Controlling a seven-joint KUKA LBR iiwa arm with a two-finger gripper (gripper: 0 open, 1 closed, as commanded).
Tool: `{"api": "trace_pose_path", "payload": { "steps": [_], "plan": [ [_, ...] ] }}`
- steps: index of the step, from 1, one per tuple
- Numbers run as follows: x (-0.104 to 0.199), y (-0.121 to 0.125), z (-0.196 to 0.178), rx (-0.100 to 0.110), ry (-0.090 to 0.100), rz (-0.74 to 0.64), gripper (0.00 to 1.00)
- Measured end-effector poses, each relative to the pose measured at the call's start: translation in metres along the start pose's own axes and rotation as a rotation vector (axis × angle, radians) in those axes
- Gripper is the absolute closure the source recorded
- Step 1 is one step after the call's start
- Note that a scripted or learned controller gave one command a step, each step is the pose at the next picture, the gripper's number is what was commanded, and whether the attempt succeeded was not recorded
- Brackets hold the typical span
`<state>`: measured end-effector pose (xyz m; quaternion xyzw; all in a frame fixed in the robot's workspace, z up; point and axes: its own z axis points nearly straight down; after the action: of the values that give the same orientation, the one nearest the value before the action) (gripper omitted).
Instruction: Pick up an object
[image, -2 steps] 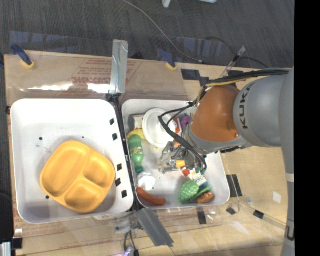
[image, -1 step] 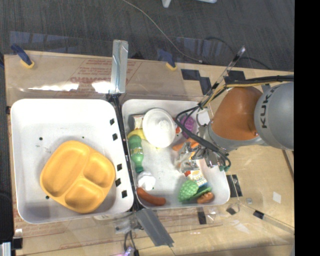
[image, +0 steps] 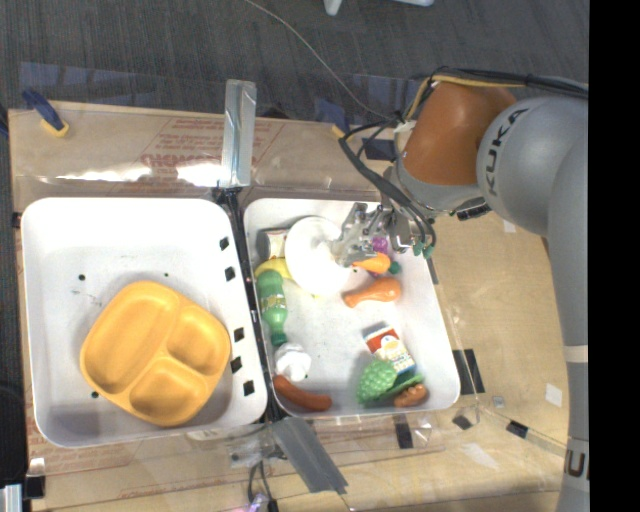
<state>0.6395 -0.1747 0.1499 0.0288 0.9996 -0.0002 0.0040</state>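
The camera view shows the gripper (image: 372, 232) low over the far right corner of the right bin (image: 443, 330), its metal parts bunched among the toys there; whether it is apart, together or clamped on anything I cannot tell from this angle. Its tip sits just beside a white plate (image: 312, 256) that leans at the bin's far side, and right above a small orange-and-yellow toy (image: 372, 264) and a toy chicken drumstick (image: 374, 292). A little purple piece (image: 380, 243) shows against the gripper.

The arm (image: 520, 165) comes in from the right, its orange band (image: 452, 130) bent down over the bin's far edge, with black cables looping past the wrist.

Further out in the right bin lie a green bottle-like toy (image: 271, 303) along the left wall, a small white piece (image: 292, 361), a toy sausage (image: 301, 397) at the near edge, a small carton (image: 388, 347), a green knobbly toy (image: 378, 381) and a brown toy (image: 411, 395) in the near right corner.

The left bin (image: 60, 250) holds a yellow divided plate (image: 155, 350), well apart from the gripper. Both bins rest on the worktop (image: 500, 340).
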Motion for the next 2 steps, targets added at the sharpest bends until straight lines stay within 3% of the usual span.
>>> {"api": "trace_pose_path", "payload": {
  "steps": [1, 2],
  "plan": [
    [0.061, -0.038, 0.013, -0.003, 0.01, -0.291, 1.0],
    [0.019, -0.006, -0.05, 0.001, 0.002, -0.031, 1.0]
  ]
}}
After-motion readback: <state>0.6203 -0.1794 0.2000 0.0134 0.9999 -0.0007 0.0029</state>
